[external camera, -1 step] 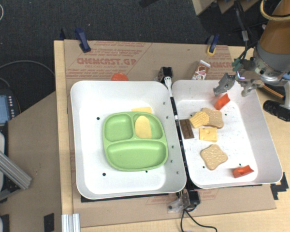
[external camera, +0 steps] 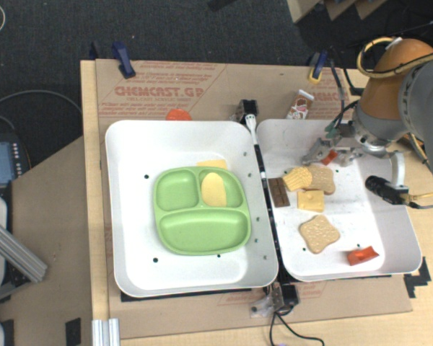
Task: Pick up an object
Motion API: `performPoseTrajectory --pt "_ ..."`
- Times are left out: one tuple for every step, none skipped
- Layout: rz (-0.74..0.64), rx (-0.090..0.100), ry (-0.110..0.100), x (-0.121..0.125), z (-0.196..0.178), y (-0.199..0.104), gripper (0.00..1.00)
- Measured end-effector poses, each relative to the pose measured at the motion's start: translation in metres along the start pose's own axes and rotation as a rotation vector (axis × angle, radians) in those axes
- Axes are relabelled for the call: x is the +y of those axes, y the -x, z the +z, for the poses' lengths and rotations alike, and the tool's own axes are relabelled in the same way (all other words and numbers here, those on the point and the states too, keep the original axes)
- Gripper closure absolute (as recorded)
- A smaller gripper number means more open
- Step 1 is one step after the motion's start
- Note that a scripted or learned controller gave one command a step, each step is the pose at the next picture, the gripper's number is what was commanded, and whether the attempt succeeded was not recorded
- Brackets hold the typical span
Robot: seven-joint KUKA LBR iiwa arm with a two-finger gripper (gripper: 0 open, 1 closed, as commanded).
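My gripper (external camera: 325, 152) hangs low over the back of the right bin (external camera: 390, 262), just behind a cluster of food pieces. Below it lie a ridged yellow cracker (external camera: 296, 178), a round tan biscuit (external camera: 323, 180) and a yellow cheese square (external camera: 311, 201). A slice of toast (external camera: 319, 233) rests nearer the front, with a red-orange piece (external camera: 362, 254) at the front right. A brown bar (external camera: 278, 192) lies along the bin's left wall. Something small and red (external camera: 331, 156) shows right at the gripper; I cannot tell whether it is held.
The left bin (external camera: 130, 193) holds a green divided plate (external camera: 200, 225) with a pale yellow piece (external camera: 213, 189) in its upper right compartment and a yellow slab (external camera: 212, 165) behind it. A small carton (external camera: 300, 106) and an orange disc (external camera: 177, 114) lie on the bench behind the bins.
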State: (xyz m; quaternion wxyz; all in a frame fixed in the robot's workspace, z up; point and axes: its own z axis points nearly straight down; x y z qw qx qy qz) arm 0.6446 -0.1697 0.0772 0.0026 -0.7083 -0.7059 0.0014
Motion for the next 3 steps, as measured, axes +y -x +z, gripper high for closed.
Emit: performPoseTrajectory --pt "-0.003 0.021 -0.006 0.023 -0.01 0.048 0.0" --pt "-0.01 0.002 0.005 0.023 -0.009 -0.026 0.0" --pt "-0.005 -0.002 0.008 0.023 -0.02 -0.021 1.0"
